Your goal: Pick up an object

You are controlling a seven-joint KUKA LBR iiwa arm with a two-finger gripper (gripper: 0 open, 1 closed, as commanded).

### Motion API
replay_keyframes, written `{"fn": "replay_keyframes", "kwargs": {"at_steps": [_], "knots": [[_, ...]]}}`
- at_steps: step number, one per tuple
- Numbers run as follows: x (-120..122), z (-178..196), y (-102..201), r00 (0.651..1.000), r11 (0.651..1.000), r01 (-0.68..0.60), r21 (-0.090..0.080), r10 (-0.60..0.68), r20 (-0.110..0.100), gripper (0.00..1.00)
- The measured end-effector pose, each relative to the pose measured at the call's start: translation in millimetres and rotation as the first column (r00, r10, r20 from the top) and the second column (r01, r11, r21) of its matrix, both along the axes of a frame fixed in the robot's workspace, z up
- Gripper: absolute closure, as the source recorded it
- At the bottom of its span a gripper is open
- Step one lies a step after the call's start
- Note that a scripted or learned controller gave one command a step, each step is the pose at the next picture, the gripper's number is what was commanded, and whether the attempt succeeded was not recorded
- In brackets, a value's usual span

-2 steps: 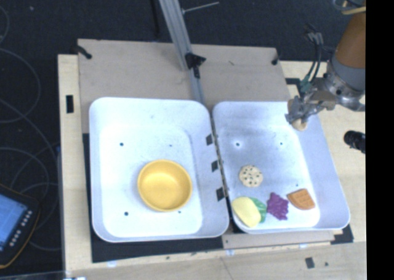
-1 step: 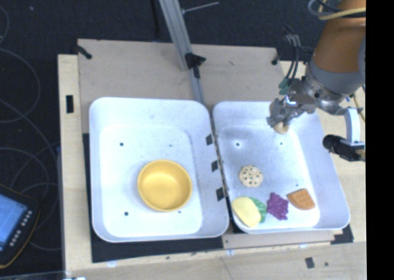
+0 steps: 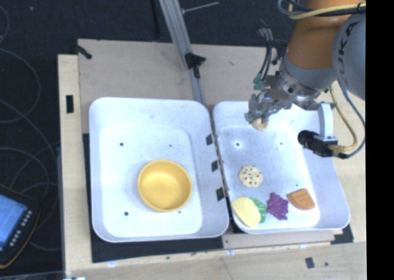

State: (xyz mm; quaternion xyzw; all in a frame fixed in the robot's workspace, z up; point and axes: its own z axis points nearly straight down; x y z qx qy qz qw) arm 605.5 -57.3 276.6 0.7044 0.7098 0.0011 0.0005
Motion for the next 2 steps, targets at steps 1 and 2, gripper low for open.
{"fn": "replay_keyframes", "kwargs": {"at_steps": [1, 2], "knots": [[1, -17, 56, 1.000, 1.000, 0.000, 0.000, 0.000, -0.003, 1.00], [6, -17, 116, 1.000, 1.000, 0.000, 0.001, 0.000, -0.002, 1.00]]}}
